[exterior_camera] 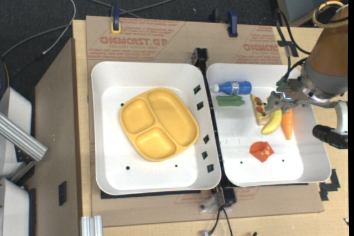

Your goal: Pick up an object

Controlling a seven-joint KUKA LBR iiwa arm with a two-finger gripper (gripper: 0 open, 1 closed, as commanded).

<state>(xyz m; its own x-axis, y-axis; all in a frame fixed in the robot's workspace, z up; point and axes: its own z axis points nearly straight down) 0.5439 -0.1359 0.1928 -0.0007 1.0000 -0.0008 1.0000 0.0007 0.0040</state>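
Note:
The right bin (310,171) holds several small toys. A blue bottle (234,87) lies at the back, with a green pod (229,101) just in front of it. A yellow banana (271,123) and an orange carrot (287,123) lie side by side near the middle right, next to a red-and-yellow piece (258,109). A red pepper-like toy (261,151) sits nearer the front. My gripper (278,102) hangs low over the banana's upper end and the top of the carrot, hiding part of both.
The left bin (105,135) holds a yellow divided plate (159,123). A black clamp strip (207,119) runs between the bins. The arm's orange band and grey wrist (329,63) reach over the right bin's right rim. Cables lie behind the bench.

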